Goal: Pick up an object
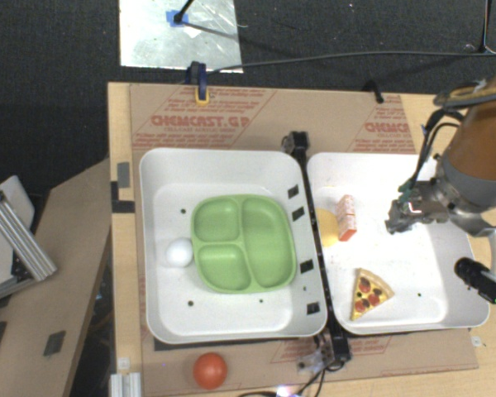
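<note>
Bins sit side by side on a brown cardboard-covered bench, two shallow white plastic trays meeting along a black clipped seam. The left white bin holds a green plastic plate with three compartments, lying flat near the middle, and a small white ball that rests on the bin floor touching the plate's left edge. None of the plate's compartments has anything in it.

The right white bin holds three pieces of toy food. A pink-and-orange cylindrical piece lies toward the bin's left side, just beside a flat yellow wedge that sits against the seam. Nearer the front lies a triangular toy pizza slice with red dots, apart from the other two.

The grey arm with its orange band reaches in from the right, and its dark gripper hangs over the right bin, to the right of the cylindrical piece and clear of it. Whether the claw is open or closed cannot be told, and nothing can be seen in it.

Outside the bins, a red-orange ball rests on the bench's front edge below the left bin.
</note>
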Available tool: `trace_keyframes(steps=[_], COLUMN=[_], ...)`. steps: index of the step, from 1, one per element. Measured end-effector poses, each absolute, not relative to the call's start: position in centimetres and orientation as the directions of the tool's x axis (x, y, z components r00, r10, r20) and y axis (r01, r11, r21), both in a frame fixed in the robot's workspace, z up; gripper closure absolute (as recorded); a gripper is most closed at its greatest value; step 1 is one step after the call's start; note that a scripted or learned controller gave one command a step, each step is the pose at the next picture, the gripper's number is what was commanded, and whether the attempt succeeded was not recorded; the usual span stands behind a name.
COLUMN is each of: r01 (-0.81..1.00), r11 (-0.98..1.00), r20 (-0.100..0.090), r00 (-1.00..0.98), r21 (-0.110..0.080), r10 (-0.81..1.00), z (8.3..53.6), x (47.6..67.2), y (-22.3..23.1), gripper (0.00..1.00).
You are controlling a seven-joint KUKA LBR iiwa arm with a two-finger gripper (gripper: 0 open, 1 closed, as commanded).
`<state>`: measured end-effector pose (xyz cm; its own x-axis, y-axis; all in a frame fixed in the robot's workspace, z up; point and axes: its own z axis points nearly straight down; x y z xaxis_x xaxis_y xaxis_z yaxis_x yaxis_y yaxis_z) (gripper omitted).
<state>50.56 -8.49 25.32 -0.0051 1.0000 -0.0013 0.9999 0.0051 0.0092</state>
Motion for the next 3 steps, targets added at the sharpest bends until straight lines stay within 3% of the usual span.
trace_keyframes(steps=[2, 3], r01=[1.0, 1.0], r11=[0.01, 0.01], r20=[0.002, 0.002], r00=[-0.01, -0.01], r21=[0.003, 0.003], r10=[1.0, 1.0], z=[24.7, 24.2], x=[52.8, 55.3], y=[0.5, 5.9], gripper=[1.0, 1.0])
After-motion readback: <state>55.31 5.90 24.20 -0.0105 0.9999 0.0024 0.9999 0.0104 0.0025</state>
